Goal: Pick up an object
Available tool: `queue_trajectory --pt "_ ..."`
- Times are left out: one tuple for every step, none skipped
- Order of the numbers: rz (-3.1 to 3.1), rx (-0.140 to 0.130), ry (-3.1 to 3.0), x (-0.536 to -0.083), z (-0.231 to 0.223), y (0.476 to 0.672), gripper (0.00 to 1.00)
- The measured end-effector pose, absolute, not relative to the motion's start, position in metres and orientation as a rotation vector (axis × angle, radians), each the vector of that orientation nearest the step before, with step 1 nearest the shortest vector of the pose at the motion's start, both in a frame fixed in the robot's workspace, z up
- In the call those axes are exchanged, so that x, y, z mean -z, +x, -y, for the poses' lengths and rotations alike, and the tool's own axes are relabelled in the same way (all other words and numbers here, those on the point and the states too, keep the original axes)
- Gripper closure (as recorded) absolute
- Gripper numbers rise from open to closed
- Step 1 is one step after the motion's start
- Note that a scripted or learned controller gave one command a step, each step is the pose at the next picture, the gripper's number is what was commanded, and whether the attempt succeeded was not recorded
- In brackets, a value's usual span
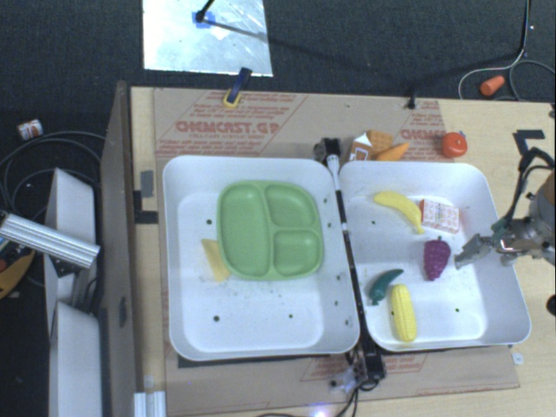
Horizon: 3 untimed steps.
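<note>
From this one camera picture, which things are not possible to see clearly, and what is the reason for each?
- Claw, camera view: small and blurred; open or shut cannot be told.
- Arm: cut off by the right edge.
- Yellow piece in the left bin: partly under the green tray.
- White packet: print too small to read.

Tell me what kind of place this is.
Probably a robotics lab's grasping test bench: two white bins of toy food, such as a banana and corn, a robot claw reaching in, and loose cables on dark carpet.
</note>
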<state>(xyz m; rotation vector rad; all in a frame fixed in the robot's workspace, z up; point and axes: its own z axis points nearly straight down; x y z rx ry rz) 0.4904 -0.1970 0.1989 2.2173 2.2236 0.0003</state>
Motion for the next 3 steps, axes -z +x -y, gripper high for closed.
queue_trajectory --pt "-2.225 -0.003 2.213 -0.079 0.206 0.535 0.0" --pt "-2.223 -0.004 2.214 -0.095 0.206 0.534 1.0" --pt "-2.234 -0.008 2.207 -0.084 0.132 0.586 1.0"
